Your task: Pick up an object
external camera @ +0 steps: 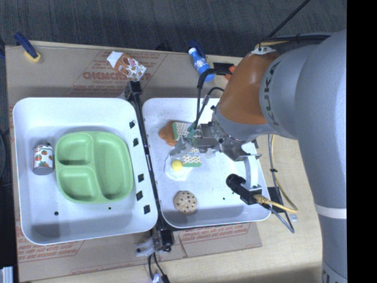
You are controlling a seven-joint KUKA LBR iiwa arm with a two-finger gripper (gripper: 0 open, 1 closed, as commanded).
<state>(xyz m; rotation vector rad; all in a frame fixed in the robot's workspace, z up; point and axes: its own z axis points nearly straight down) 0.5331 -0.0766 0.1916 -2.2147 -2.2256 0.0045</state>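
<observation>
In the centre of the frame, within the right-hand bin (235,214), the gripper (189,144) sits low over a tight cluster of small items. The arm (294,93) enters from the right edge, its orange band toward upper centre. No object is designated by the task; the nearest candidates lie directly at and below the gripper. A flat piece with a green-and-white checked pattern (191,160) lies immediately below the gripper tip, apparently touching it or nearly so. A small yellow rounded item (176,165) rests on a white patch just left of the checked piece. An orange rounded item (167,134) lies up and left of the gripper, close beside it. A round tan cookie (185,201) with dark specks lies lower in the bin, well apart from the gripper. Finger state cannot be determined, and nothing is confirmed as held. The long axis of the checked piece appears to run roughly left to right, though it is partly hidden. The left-hand bin (35,226) holds a smooth light-green divided plate (94,165) and a small printed can (43,158) near the left wall.
</observation>
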